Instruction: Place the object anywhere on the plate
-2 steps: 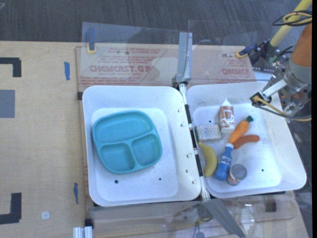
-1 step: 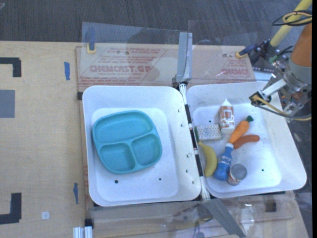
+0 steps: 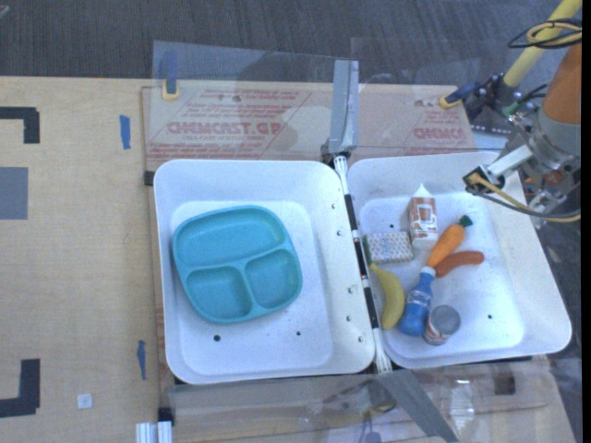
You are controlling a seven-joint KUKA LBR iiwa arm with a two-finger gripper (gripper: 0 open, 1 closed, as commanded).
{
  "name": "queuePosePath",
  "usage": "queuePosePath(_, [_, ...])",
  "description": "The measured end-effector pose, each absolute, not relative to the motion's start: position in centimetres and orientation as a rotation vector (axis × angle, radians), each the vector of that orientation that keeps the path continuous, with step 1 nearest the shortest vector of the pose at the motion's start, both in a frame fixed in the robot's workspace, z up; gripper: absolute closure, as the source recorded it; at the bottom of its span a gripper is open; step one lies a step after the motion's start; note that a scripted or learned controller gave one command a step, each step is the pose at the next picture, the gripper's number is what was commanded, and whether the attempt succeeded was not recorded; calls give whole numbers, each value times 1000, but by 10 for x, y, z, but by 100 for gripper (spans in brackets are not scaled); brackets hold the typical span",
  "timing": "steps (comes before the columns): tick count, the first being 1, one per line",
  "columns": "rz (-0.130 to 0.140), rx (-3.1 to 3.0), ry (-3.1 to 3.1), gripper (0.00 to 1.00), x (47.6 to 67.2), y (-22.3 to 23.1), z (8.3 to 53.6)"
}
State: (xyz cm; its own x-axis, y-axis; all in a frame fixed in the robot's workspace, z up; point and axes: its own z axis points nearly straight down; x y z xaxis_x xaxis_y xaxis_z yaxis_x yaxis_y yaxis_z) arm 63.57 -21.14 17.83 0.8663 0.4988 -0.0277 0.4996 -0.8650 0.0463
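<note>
Arm [image 3: 565, 100] hangs over the right bin's [image 3: 517, 335] far right corner, gripper [image 3: 547, 185] near the rim. We cannot tell whether it is open or closed, and we see nothing held.

We judge the step as the pick. Best bet is a piece with bare floor beside it, e.g. the sausage [image 3: 459, 261]: descend straight, lift clear of the divider, release low over the plate.

Left bin [image 3: 185, 340] holds the teal plate [image 3: 237, 262], its three compartments bare.

Every candidate object lies in the right bin: banana [image 3: 391, 295], blue bottle [image 3: 418, 303], carrot [image 3: 448, 241], sausage, carton [image 3: 423, 218], speckled block [image 3: 389, 246], can [image 3: 444, 324]. The bottle touches the banana and the can.
</note>
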Motion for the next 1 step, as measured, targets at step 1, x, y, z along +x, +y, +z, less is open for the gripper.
queuePosePath(1, [-20, 2989, 776, 100, 636, -212, 178])
